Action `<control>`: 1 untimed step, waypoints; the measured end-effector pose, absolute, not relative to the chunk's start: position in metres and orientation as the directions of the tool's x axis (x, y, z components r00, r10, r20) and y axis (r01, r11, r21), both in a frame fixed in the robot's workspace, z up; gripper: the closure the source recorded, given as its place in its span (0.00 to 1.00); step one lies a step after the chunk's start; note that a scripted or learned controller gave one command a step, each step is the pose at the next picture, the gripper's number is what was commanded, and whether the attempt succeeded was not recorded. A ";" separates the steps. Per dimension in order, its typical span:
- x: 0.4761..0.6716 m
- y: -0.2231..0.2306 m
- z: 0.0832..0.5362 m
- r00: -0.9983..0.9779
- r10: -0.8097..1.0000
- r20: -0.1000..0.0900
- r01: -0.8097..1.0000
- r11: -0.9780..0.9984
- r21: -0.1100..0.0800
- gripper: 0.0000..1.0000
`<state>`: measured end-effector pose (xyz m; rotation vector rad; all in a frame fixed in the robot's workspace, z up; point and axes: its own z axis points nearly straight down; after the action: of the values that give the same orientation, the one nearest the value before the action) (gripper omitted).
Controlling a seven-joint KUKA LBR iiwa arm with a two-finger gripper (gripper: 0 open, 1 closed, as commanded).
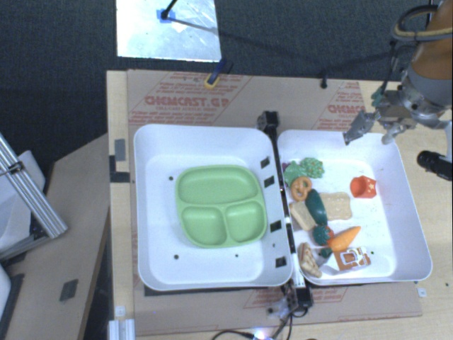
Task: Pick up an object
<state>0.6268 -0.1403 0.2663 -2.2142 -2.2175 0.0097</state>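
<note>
Toys (327,214) heaped in the right bin (403,211), near and left of the gripper (372,131), which hung over the bin's far rim with fingers (356,129) spread apart, holding and touching nothing.

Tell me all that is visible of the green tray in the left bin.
The green tray is pale green and looks like smooth plastic, with rounded corners. It has three compartments: one wide one across the far side and two smaller ones side by side on the near side, split by raised ridges. Nothing lies in any compartment. It rests flat on the floor of the left bin, near the middle, turned a little against the bin's sides, and touches only the bin. The gripper is far from it, over the right bin's far edge.
</note>
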 end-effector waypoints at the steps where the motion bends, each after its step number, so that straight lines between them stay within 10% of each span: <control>1: 0.628 -0.140 0.274 -0.003 1.000 -0.001 1.000 0.003 0.002 0.00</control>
<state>0.6285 -0.1403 0.2739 -2.2191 -2.2262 -0.0014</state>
